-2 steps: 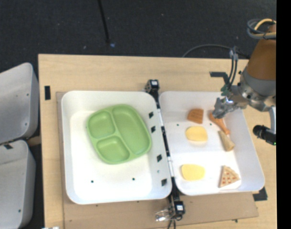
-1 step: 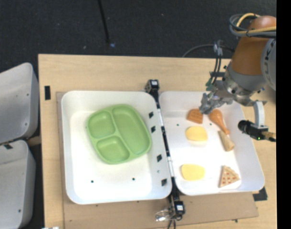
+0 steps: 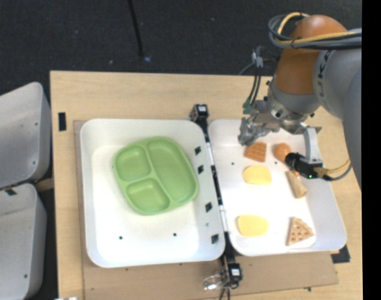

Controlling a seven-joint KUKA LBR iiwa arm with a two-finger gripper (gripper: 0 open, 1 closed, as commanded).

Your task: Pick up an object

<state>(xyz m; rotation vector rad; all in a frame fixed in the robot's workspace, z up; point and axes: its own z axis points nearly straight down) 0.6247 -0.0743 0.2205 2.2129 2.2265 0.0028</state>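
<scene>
The worktop [image 3: 65, 167] is seen from above, its left bin [image 3: 94, 230] occupied by a green divided tray [image 3: 156, 175] and its right bin [image 3: 328, 211] strewn with toy food: two yellow pieces [image 3: 257, 175] (the second [image 3: 252, 225] lower down), a pizza slice [image 3: 299, 231], a small orange piece [image 3: 282, 150] and an orange wedge [image 3: 256, 152]. The hand [image 3: 253, 133] is poised just above the wedge at the bin's far end; whether it is spread or pressed together cannot be told. The approach appears under way, with a descent and closure judged still required
</scene>
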